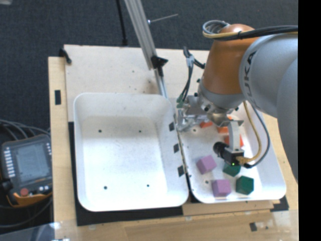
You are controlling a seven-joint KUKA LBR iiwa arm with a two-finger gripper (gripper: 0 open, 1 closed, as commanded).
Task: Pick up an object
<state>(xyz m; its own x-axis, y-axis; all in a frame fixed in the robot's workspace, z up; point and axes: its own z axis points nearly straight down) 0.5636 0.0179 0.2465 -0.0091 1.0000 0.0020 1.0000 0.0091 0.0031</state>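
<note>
1. Orange-banded arm [235,69] hangs over the right bin [271,185]; its gripper [193,115] sits near that bin's far left corner, and whether it is parted or closed cannot be told.
2. Purple blocks [205,164] and green blocks [244,185] lie in the right bin's near half.
3. A clean pick likely needs centring over one isolated block.
4. Beyond the right bin: left bin [125,149], wooden bench [100,64], dark carpet [50,14].

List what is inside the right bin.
In the right bin: two purple blocks, two green blocks, and orange pieces partly covered by the arm. Whatever lies under the arm is hidden.
</note>
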